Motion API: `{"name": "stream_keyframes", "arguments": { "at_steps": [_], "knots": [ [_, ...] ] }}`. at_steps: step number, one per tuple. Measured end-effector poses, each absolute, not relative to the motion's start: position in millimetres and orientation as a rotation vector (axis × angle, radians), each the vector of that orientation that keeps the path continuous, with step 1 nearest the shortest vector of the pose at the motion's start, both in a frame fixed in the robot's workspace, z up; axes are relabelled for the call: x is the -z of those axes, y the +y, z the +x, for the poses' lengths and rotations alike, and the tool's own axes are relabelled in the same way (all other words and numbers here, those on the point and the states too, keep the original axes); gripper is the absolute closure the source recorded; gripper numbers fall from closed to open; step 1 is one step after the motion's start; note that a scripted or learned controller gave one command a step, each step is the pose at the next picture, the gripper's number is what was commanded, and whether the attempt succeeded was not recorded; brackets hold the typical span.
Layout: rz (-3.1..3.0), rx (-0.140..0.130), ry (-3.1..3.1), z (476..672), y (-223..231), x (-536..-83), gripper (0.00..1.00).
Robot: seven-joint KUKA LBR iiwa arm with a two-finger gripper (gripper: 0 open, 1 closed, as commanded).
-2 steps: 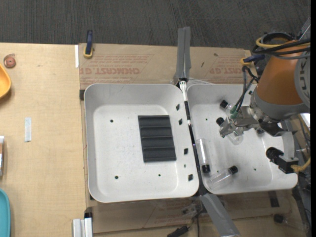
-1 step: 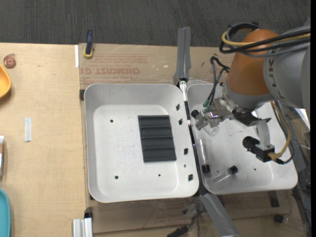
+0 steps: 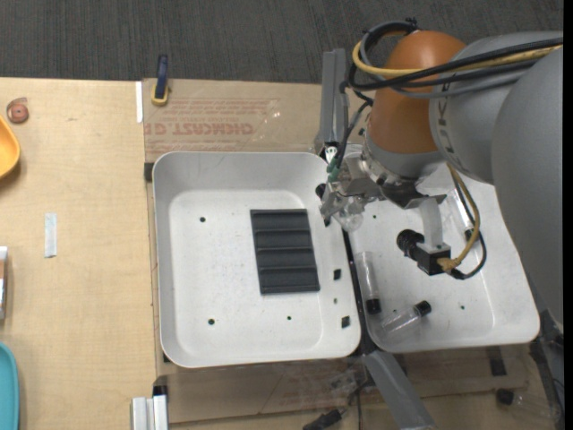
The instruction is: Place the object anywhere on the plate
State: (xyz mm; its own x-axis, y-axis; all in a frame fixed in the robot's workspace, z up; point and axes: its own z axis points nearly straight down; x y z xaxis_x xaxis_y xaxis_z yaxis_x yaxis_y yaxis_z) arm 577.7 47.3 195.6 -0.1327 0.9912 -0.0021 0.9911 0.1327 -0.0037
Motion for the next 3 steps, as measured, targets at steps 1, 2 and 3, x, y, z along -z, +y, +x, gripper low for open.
{"name": "stream_keyframes", "arguments": {
  "at_steps": [1, 2, 3],
  "knots": [
    [-2.177, -0.008, -2.264, 561.9, 128, -226, 1.0],
    [-1.702, -0.005, -2.641, 586.5, 100, -325, 1.0],
    [-1.401, -0.007, -2.81, 582.7, 180, -301, 1.0]
  ]
}}
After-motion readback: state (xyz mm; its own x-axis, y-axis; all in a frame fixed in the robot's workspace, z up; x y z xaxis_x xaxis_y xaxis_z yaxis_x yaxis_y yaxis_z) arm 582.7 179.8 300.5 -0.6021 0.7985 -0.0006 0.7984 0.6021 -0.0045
